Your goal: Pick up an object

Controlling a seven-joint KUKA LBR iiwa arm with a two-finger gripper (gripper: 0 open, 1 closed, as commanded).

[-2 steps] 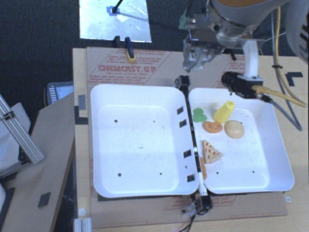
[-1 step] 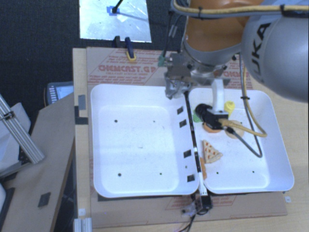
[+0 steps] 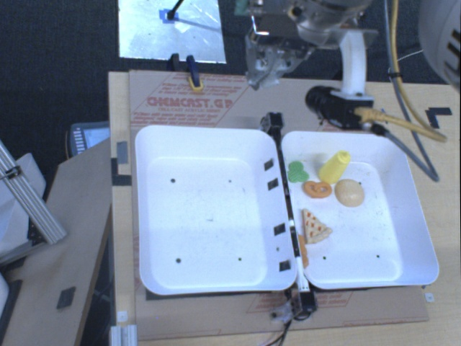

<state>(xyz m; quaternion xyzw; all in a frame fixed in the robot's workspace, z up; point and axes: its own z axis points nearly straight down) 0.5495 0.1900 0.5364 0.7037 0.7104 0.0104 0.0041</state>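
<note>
Toys cluster in the right bin (image 3: 403,251), easy to reach; the gripper (image 3: 268,67) hangs high above the bench, its state unclear.

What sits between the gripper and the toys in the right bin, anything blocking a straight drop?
Nothing visible blocks it. The gripper hangs above the bench behind both bins, and the yellow piece, green piece, orange ring, beige ball and pizza slice lie uncovered in the right bin.
</note>
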